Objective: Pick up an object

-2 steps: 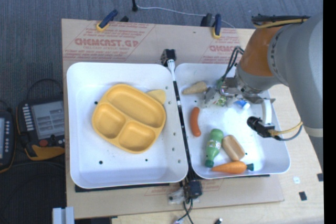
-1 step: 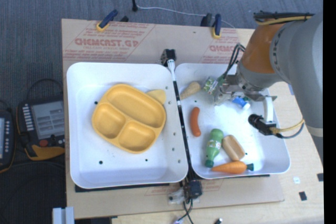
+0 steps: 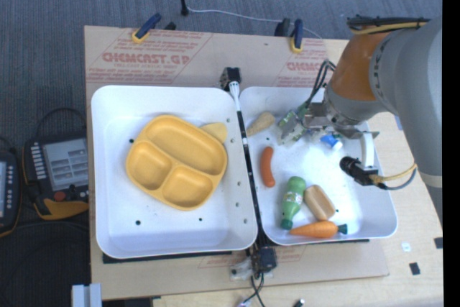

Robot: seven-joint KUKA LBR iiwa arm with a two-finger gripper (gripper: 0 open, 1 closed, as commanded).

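Gripper [image 3: 293, 127] is positioned low in right bin [image 3: 381, 216], just beside the sausage [image 3: 267, 166], presumably for a grab; finger state cannot be told.

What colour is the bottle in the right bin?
Green, with a white label; the bottle lies beside the carrot in the camera view.

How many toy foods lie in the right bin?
5 visible: a pale piece at the top left, a sausage below it, a green bottle, a bread roll beside it, and a carrot at the bottom. The arm may hide more.
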